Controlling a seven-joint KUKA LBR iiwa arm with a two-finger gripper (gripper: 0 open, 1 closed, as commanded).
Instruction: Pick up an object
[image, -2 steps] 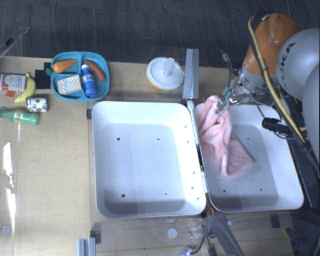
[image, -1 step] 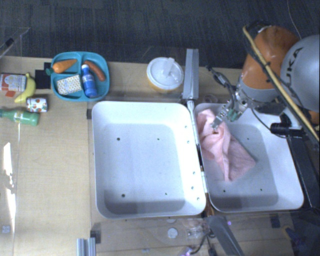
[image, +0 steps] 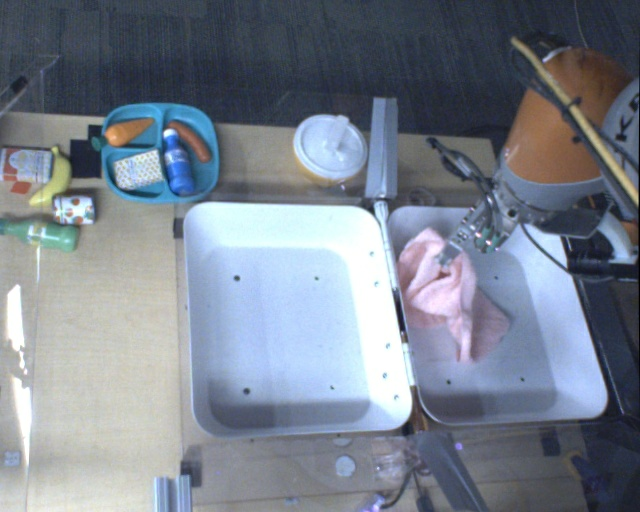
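Bench contents, seen from above at a slant.

Item 1: right bin (image: 560, 395), shallow and white, lying at the right of the bench. It is holding a crumpled pink cloth (image: 447, 292), which is lying in the bin's left half, bunched at the far end and trailing toward the near right.

Item 2: gripper (image: 455, 250), reaching in from the right on the grey arm (image: 545, 185) with its orange band (image: 570, 110). It is hanging over the far part of the right bin, its tip sitting at the far right edge of the pink cloth. How far apart its fingers are standing cannot be told, and whether any cloth is lying between them cannot be told either.

Item 3: left bin (image: 290, 320), shallow and white, lying just beside the right bin, their rims nearly touching.

Item 4: white lidded cup (image: 331, 147), standing beyond the far edge of the left bin, beside a grey upright post (image: 381, 150).

Item 5: blue divided tray (image: 160, 152), sitting at the far left and carrying toy food, among it a carrot and a small blue bottle.

Item 6: a banana (image: 52, 178), a small can (image: 74, 209) and a green bottle (image: 40, 234), lying on the wooden bench (image: 100, 370) left of the tray.
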